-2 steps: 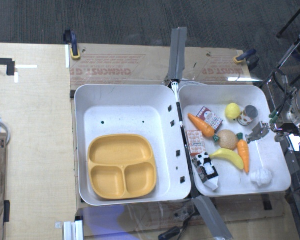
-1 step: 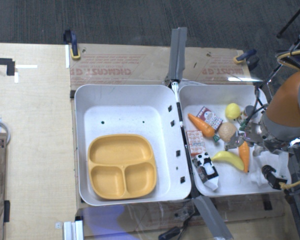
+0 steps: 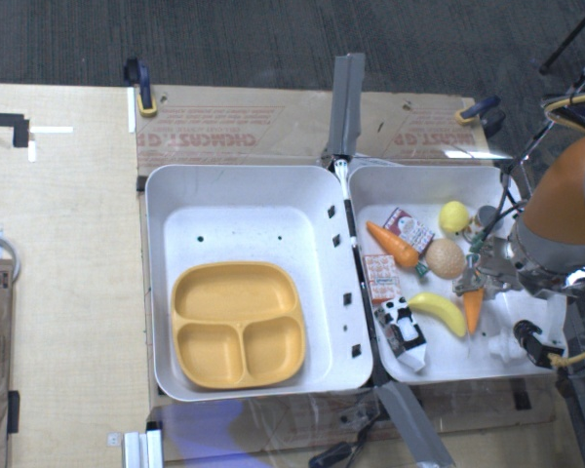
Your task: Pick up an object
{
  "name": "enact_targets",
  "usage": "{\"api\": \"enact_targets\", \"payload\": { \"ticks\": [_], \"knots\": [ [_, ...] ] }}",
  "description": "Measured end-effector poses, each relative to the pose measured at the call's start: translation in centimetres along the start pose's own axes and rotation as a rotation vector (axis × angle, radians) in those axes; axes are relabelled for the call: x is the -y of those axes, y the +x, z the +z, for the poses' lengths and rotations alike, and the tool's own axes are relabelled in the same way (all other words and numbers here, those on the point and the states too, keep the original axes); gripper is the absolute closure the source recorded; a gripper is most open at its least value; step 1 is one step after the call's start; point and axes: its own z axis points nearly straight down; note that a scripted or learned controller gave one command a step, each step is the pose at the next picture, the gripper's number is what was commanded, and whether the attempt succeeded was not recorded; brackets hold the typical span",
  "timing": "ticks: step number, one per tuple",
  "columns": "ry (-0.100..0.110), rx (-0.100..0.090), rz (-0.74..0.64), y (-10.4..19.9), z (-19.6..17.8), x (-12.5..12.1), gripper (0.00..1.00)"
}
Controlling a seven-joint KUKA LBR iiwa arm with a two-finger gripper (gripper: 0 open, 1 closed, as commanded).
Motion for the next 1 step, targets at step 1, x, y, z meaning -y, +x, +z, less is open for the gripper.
{"api": "enact_targets", "payload": {
  "ticks": [1],
  "knots": [
    [-0.004, 0.001, 0.034, 7.59, -11.24, 1.53, 1.00]
  ]
}}
